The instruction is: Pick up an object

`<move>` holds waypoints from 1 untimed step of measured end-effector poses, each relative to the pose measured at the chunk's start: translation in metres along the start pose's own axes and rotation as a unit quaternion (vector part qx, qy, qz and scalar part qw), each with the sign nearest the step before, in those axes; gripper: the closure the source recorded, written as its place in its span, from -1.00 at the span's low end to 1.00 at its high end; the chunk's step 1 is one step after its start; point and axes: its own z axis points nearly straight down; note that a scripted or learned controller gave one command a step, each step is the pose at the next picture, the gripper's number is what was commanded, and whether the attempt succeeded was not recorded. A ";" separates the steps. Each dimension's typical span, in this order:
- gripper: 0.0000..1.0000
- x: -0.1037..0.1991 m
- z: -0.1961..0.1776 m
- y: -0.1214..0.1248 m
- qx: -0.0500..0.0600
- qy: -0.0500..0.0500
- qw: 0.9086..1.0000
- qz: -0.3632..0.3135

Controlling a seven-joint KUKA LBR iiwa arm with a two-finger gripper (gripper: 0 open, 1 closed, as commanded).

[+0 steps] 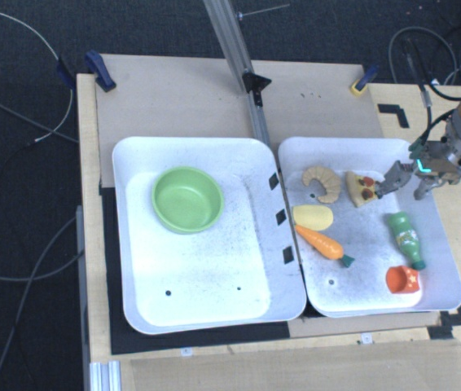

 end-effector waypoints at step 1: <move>-1.00 0.000 -0.002 0.001 -0.002 0.000 1.000 0.000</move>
